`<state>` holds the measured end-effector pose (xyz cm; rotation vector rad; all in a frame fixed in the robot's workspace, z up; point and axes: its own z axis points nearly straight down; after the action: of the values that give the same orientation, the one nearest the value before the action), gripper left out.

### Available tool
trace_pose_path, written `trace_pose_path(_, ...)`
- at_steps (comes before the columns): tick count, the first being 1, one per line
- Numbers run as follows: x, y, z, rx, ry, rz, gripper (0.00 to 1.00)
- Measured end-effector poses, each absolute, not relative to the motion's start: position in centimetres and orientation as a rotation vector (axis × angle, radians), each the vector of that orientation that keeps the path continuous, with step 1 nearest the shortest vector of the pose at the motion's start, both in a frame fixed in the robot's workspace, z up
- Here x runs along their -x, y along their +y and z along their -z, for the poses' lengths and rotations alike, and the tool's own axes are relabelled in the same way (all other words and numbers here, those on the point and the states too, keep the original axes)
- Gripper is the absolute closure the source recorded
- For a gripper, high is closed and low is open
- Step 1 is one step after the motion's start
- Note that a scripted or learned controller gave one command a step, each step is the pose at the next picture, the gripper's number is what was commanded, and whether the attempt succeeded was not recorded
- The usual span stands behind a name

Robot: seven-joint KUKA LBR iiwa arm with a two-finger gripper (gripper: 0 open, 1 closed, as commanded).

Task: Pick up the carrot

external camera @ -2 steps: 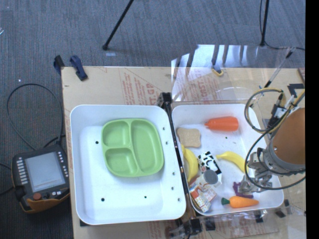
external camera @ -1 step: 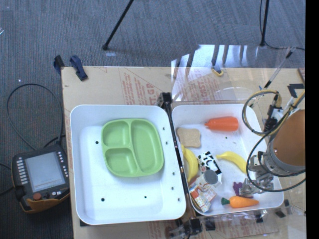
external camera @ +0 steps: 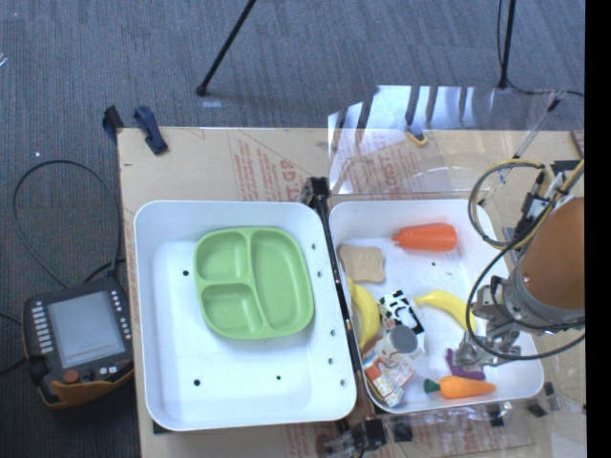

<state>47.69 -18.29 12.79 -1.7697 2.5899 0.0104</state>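
My target, the small orange plastic carrot (external camera: pixel 465 386) with green top, lies at the right white bin's (external camera: pixel 434 216) near edge. My pincer (external camera: pixel 470 359) hovers just above; I cannot tell its opening. I'd descend straight, straddling the carrot's middle.

Bins (external camera: pixel 172 227): smooth white plastic. Plate (external camera: pixel 255 281): matt green plastic. Carrot (external camera: pixel 461 387): glossy orange plastic. Tabletop (external camera: pixel 229 160): printed brown cardboard. Floor (external camera: pixel 95 55): rough grey carpet.
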Motion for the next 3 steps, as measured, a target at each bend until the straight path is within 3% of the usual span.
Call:
trace_pose_path(1,-47.6,-20.9,-11.8,2.210,2.227,-0.015,1.00)
trace_pose_path(2,-47.6,-20.7,-13.6,1.869,2.523,-0.014,1.00)
trace_pose_path(3,-47.6,-12.2,-10.6,1.624,2.690,-0.016,1.00)
